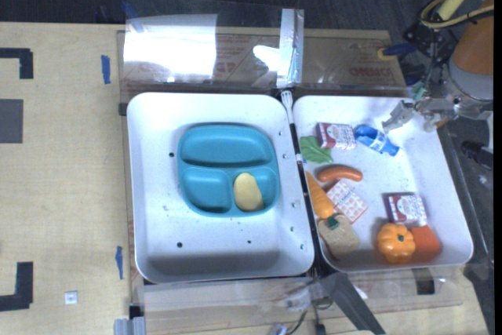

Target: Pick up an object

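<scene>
The right bin holds several toy foods: a maroon carton, a blue wrapper, a green piece, a sausage, a carrot, a checkered pack, a second maroon carton, an orange pumpkin and a beige slice. My gripper hangs over the bin's far right corner, just right of the blue wrapper. It stands open with nothing between its fingers.
The left bin holds a blue divided tray with a yellow oval item in its lower right compartment. A clear plastic panel stands behind the bins. Cables hang at the top right.
</scene>
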